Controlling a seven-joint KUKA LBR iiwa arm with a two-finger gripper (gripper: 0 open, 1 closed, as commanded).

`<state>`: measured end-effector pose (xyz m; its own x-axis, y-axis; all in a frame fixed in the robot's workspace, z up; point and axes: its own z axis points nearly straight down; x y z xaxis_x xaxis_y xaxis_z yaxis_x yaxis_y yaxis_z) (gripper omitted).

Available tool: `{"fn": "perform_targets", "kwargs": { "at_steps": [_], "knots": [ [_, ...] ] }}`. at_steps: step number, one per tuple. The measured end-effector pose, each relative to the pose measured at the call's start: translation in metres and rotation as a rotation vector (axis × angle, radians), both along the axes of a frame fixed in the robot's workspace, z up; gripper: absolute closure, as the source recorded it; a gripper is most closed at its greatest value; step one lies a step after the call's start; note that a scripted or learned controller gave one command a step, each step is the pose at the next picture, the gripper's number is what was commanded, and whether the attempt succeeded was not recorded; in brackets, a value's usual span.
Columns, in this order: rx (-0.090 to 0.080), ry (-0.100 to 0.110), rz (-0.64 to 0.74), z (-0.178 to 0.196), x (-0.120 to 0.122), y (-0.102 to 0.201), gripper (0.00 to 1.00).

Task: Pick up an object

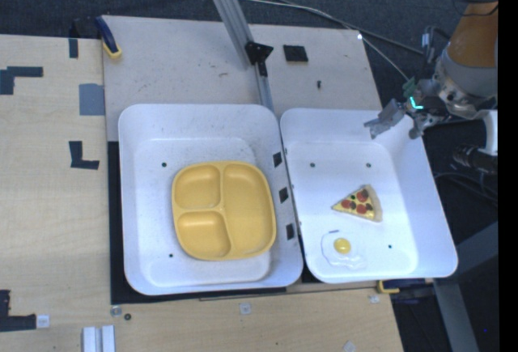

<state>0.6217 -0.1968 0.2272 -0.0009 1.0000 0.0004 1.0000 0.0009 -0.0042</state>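
A toy pizza slice (358, 202) lies in the right bin (324, 132), near its right side. A toy fried egg (341, 248) rests just below it, close to the bin's front edge. My gripper (398, 122) hovers over the bin's far right corner, well above and behind the pizza slice. Its two fingers are spread apart, with nothing between them. The arm enters from the right, its orange band at the top right.
A yellow divided plate (188, 211) sits in the left bin (137, 140). A slanted metal pole (231, 10) rises behind the bins, with cables trailing across the dark floor. Black clips sit on the divider between the bins.
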Motion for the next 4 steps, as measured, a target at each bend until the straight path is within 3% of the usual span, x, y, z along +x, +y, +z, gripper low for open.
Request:
{"fn": "perform_targets", "kwargs": {
  "at_steps": [1,3,4],
  "knots": [
    [-0.001,-0.003,0.000,0.001,0.001,0.000,0.00],
    [-0.001,0.000,0.000,-0.115,0.006,-0.009,0.00],
    [-0.003,-0.005,0.001,-0.142,0.006,-0.009,0.00]
  ]
}}
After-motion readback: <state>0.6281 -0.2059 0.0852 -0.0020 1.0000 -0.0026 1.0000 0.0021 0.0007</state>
